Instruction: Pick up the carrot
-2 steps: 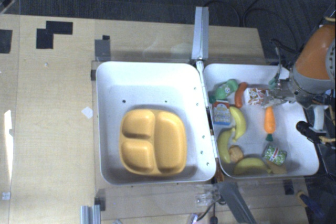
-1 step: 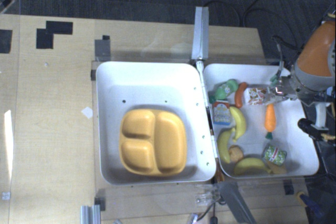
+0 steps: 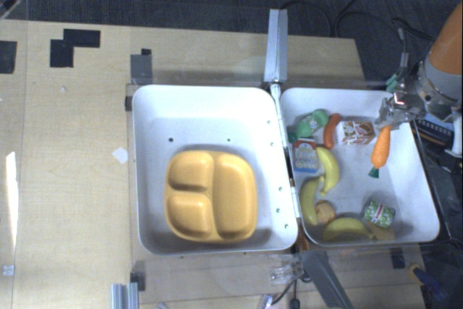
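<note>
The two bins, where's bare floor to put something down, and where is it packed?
Left bin: bare all around the yellow tray, widest along the far wall. Right bin: a bare strip on the right, between the carrot and the green packet. Its left half is crowded with bananas and packets.

The left white bin point(image 3: 145, 155) holds a yellow compartment tray point(image 3: 211, 195) toward its 6 o'clock side. In the right white bin point(image 3: 427, 221), bananas point(image 3: 329, 166) lie at 9 o'clock, a sausage point(image 3: 331, 130) at 11, a green packet point(image 3: 378, 214) at 5.
</note>
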